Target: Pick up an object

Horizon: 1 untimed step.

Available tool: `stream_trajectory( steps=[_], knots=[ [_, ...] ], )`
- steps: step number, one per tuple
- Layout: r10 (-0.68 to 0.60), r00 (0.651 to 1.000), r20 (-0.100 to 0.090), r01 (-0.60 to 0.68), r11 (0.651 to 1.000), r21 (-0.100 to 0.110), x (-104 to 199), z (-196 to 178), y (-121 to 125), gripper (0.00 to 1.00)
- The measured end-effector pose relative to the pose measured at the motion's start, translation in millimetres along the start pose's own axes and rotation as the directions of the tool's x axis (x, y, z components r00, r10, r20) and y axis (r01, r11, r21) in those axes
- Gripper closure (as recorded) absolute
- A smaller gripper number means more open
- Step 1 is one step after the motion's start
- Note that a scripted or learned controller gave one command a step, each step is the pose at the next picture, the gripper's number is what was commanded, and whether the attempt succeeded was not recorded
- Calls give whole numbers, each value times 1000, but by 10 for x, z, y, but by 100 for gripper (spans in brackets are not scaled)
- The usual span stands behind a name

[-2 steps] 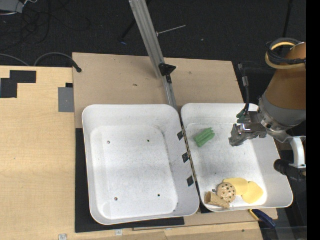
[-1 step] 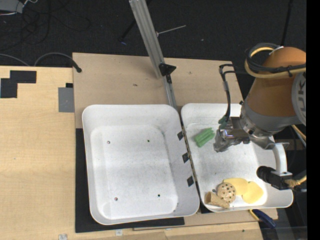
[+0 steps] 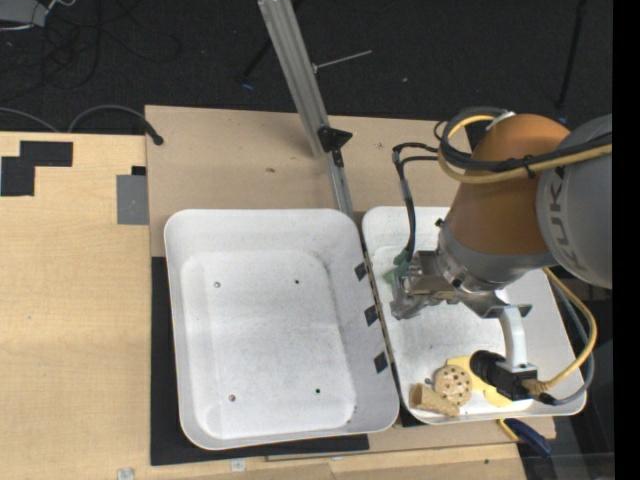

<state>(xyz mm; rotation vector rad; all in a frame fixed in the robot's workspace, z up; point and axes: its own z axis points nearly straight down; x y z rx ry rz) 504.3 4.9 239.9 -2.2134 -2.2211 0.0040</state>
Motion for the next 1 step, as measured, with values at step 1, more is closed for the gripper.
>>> stream_trajectory(
  steps=[1],
  knots=[
    [-2,1000,0,2,1000,-3,542,-59,-40,100]
  ],
)
